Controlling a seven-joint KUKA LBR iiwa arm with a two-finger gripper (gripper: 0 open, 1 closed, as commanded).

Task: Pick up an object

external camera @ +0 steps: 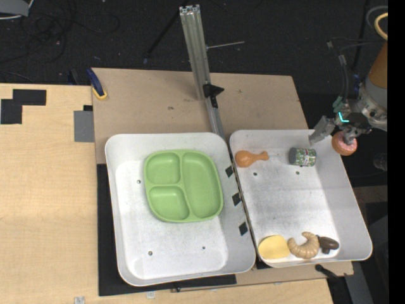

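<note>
1. Lifting straight up matters now: the hand (342, 132) hangs over the right bin's (354, 195) far right rim, and a pink rounded object (345, 145) sits at its tip, seemingly gripped between the fingers.
2. Keep the grip steady and clear the rim before swinging.
3. The pink object looks nearly round; I cannot tell any long axis or heading.

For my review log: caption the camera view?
Pincer at right white bin's far corner, by a pink round object; green divided plate left.
</note>
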